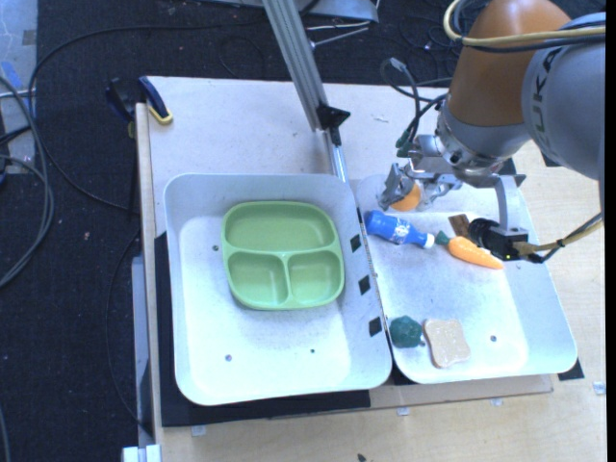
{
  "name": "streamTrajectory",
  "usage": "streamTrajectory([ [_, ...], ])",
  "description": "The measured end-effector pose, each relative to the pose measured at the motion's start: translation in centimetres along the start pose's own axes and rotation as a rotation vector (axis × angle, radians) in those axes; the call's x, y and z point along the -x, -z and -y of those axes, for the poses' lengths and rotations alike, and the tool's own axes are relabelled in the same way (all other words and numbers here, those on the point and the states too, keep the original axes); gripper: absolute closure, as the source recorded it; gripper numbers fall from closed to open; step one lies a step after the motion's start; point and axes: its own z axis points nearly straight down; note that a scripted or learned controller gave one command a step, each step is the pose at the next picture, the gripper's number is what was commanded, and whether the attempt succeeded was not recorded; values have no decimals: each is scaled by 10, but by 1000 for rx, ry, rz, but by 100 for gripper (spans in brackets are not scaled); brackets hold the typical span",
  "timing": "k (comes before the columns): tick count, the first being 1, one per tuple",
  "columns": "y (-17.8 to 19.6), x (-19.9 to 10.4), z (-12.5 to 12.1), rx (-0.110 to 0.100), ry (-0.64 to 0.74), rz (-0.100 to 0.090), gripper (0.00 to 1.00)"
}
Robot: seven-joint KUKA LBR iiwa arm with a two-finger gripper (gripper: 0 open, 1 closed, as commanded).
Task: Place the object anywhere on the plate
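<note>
We see the gripper [406, 189] low over the right bin's [539, 340] far-left corner, fingers closed on a small orange object [408, 199]; carrying it left to the green divided plate [284, 254] remains.

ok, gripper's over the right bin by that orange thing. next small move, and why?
Probably lift straight up a little and check the grasp. The gripper sits at the right bin's far left corner with a small orange object at its tip, but whether it is truly held is unclear. The green plate waits in the left bin, so carrying left only makes sense once the object rises.
</note>
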Motion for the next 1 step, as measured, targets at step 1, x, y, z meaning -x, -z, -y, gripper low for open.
streamTrajectory([
  [1,-12,-57,22,-2,0,0,100],
])
